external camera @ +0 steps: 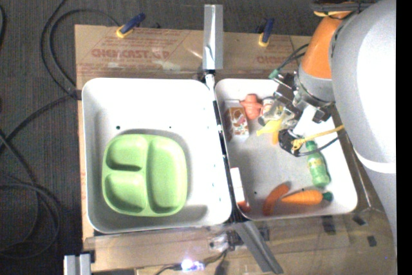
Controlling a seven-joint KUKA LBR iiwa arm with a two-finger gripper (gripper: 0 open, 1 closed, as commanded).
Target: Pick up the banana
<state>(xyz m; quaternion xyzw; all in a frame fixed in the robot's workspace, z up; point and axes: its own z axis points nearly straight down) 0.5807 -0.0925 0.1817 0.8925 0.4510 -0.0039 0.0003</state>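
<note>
A cardboard-topped bench on dark carpet is bearing 2 shallow white bins (90, 138), clamped at the rear edge. The gripper (288, 118) is reaching into the right-hand bin; whether it is wide or narrow cannot be told from this view. The banana (271, 130), a small yellow piece partly hidden, is lying just below and to the left of the gripper, apparently touching it. Further left a small carton (238, 121) is standing, a green bottle (317, 168) is lying below the gripper, and a carrot (301, 198) is resting beyond that. The banana is probably a light, smooth, slippery toy; gripping across its middle is looking safest. In the far bin a green divided plate (146, 172) is sitting.
</note>
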